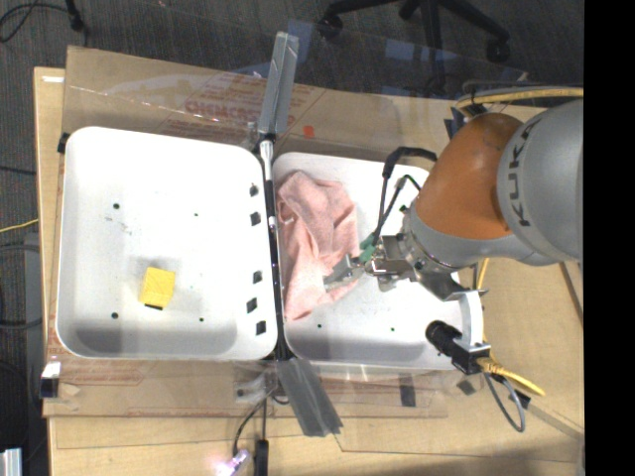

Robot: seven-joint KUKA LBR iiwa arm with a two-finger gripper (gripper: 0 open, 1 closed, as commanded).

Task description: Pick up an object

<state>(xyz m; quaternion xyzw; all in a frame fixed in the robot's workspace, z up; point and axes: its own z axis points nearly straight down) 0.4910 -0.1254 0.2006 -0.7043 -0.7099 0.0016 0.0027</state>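
A crumpled pink cloth (316,238) lies in the right bin (397,337), against its left wall. A small yellow block (158,287) sits in the left bin (99,157), toward its lower left. My gripper (342,274) reaches in from the right and hangs at the cloth's lower right edge, its fingertips touching or just over the fabric. The orange band and grey wrist cover the bin's right side.
A grey divider bar (270,167) runs between the two bins. A black cable (392,181) loops from the wrist over the right bin. A black fitting (446,340) with a yellow cable sits at the right bin's lower right corner.
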